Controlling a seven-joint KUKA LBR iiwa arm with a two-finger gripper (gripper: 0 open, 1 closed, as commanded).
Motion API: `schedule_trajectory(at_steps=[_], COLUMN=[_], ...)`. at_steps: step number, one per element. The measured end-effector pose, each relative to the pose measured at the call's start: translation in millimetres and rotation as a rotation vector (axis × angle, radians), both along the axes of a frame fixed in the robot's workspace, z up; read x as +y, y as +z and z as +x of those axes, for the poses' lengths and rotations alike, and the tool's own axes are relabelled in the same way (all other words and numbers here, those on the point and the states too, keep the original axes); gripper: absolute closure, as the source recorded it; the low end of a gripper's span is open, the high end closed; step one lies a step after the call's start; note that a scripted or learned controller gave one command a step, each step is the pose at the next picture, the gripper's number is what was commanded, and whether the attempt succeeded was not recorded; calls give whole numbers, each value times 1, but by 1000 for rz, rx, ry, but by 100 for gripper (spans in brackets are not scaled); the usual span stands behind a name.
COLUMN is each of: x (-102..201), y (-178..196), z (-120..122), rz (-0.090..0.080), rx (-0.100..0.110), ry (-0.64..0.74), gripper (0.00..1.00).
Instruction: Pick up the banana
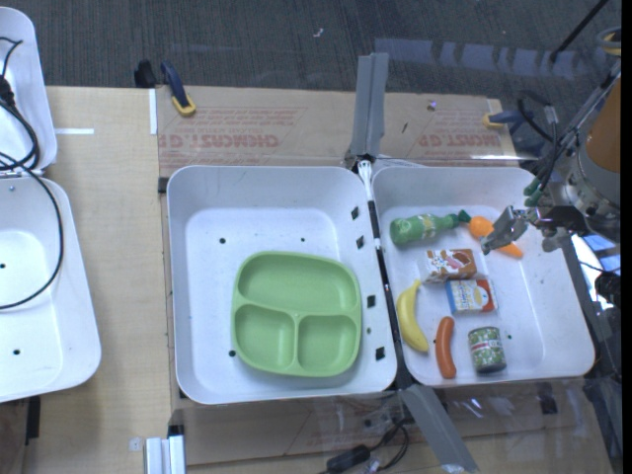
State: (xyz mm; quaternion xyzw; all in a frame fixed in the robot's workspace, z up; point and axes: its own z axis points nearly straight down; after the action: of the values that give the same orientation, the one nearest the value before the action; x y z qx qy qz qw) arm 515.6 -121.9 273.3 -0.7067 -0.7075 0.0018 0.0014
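Observation:
The yellow banana point(412, 316) lies along the left wall of the right bin point(563, 363), its length running towards the bin's front. My gripper point(528, 231) hangs over the far right part of that bin, above a small orange piece point(510, 250). It is well to the right of the banana and further back, and not touching it. Its fingers stand open with nothing between them.
The right bin also holds a green bottle point(425, 227), an orange ball point(481, 227), a brown snack packet point(451, 263), a small box point(469, 295), a red sausage point(446, 347) and a green can point(486, 350). A green divided plate point(296, 314) lies in the left bin point(197, 265).

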Motion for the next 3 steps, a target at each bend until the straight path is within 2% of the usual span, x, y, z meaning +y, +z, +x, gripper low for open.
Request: schedule_trajectory(at_steps=[1, 2, 3], x=[82, 135, 76], y=[-84, -84, -84], z=[-37, -37, -38], rz=[1, 1, 1], rx=[2, 0, 0], ry=[166, 182, 137], gripper=[0, 0, 0])
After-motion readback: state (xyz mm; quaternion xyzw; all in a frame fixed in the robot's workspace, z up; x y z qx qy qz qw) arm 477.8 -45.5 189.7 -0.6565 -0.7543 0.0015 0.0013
